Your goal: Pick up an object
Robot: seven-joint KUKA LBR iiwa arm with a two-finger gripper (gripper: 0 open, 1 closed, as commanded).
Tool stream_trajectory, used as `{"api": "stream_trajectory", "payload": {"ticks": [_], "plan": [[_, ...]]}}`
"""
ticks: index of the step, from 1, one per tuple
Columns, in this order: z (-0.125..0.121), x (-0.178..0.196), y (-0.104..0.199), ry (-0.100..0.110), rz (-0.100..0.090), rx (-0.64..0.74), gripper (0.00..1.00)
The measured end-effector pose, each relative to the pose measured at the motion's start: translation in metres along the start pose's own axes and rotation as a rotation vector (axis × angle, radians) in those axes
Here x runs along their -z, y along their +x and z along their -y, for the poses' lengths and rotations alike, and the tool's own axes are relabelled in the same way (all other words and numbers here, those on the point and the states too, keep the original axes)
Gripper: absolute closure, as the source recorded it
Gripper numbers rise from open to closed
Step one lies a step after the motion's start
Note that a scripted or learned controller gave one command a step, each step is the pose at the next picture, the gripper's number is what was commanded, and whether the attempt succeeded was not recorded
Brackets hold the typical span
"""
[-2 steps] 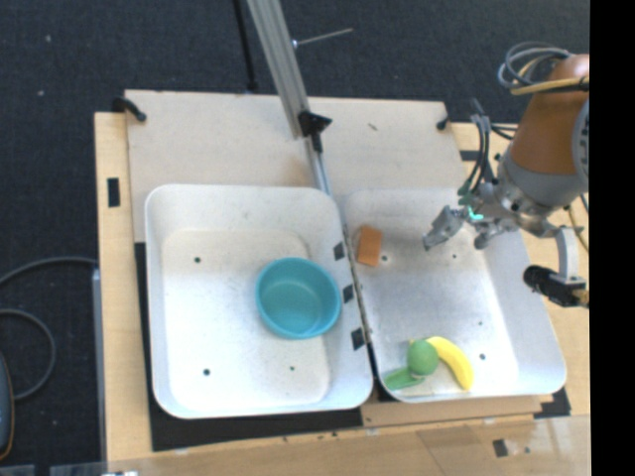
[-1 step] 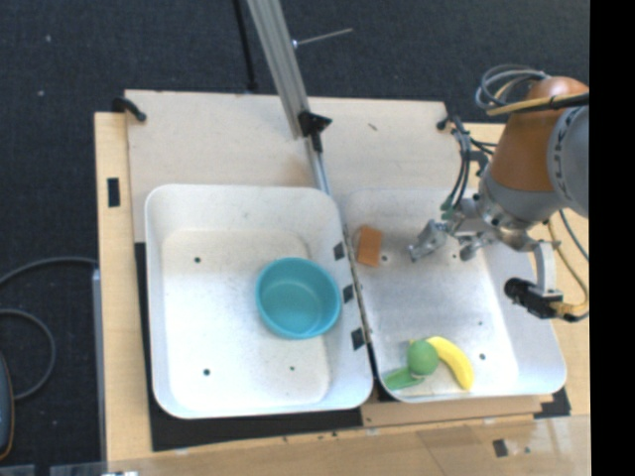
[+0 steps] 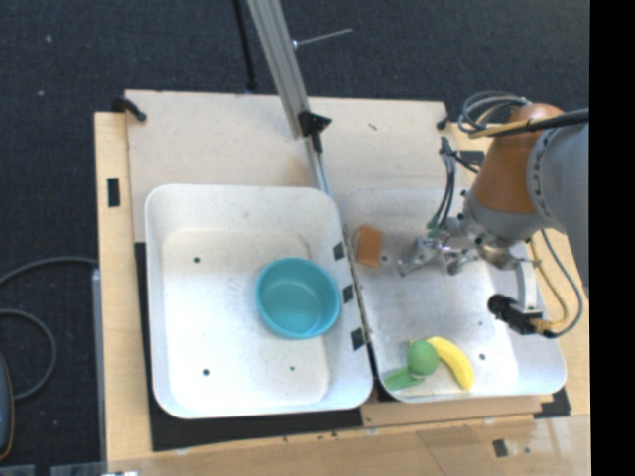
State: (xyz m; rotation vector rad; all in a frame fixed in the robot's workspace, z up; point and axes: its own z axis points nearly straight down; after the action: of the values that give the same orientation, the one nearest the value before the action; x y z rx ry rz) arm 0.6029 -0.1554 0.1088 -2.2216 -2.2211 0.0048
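Right bin's open white floor lies between the small orange-brown block at its left wall and the green fruit touching the yellow banana near its front rim.

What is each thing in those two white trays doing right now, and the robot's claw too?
Blue bowl: upright, in the left tray.
Brown block: lying at the right tray's left edge.
Banana: lying flat near the front of the right tray.
Green fruit: resting against the banana.
Claw: over the right tray, nothing between its fingers.
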Motion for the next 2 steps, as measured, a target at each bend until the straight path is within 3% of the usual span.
{"api": "stream_trajectory", "payload": {"ticks": [1, 2], "plan": [[-0.002, 0.013, -0.001, -0.007, 0.0, -0.002, 1.0], [-0.01, 0.06, 0.001, -0.009, -0.001, 0.004, 1.0]]}}
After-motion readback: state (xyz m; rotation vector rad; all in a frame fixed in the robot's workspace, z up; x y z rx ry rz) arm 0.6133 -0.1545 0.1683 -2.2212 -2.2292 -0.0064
